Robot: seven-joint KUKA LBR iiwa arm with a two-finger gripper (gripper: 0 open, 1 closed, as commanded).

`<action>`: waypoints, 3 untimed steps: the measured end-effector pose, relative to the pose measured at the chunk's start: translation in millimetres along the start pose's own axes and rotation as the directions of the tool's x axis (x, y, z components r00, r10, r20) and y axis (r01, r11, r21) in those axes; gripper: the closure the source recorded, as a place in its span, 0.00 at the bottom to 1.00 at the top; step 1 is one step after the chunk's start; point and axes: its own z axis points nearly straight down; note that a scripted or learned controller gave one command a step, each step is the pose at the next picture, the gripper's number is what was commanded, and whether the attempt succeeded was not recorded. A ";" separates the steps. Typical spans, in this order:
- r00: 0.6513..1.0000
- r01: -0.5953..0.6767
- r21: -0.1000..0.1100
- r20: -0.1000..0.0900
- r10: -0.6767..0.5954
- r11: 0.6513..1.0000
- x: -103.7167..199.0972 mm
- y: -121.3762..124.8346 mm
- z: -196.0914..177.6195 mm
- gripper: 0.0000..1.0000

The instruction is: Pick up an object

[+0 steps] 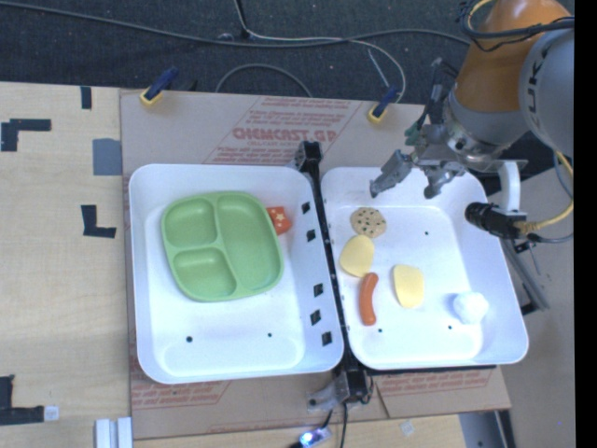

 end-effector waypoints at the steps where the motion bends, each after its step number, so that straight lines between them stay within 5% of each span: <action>1: 1.000 0.003 -0.013 0.001 -0.003 1.000 0.2 2.1 -8.2 0.00; 3: 1.000 0.002 -0.011 0.002 -0.002 1.000 -0.3 9.8 99.4 0.00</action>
